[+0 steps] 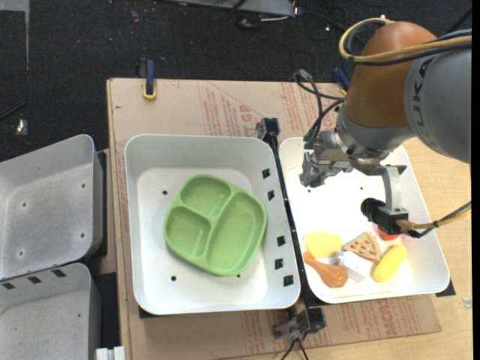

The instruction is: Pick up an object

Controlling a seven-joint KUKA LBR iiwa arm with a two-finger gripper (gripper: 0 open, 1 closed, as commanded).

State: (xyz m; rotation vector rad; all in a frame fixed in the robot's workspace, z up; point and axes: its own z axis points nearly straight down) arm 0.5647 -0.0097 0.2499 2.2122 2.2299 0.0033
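Two white bins sit on the table (195,103). Green divided plate (216,223) lies in the left bin (142,156). Over the right bin (427,253), the gripper (319,172) hangs; I cannot tell its grip.

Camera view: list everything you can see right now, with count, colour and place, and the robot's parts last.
Bins: 2, white, side by side on the bench.
Divided plate: 1, green, three sections, middle of the left bin.
Yellow disc: 1, yellow, right bin, near edge.
Drumstick: 1, orange, right bin, near edge, below the disc.
Waffle piece: 1, tan, right bin, right of the disc.
Yellow oval: 1, yellow, right bin, near right corner.
Red item: 1, red, mostly hidden under the black part.
Trays: 2, white, left of the bench.
Clamp: 1, blue and yellow, bench's far edge.
Arm: 1, grey and orange, over the right bin.
Pincer: 1, grey, above the right bin's far half.
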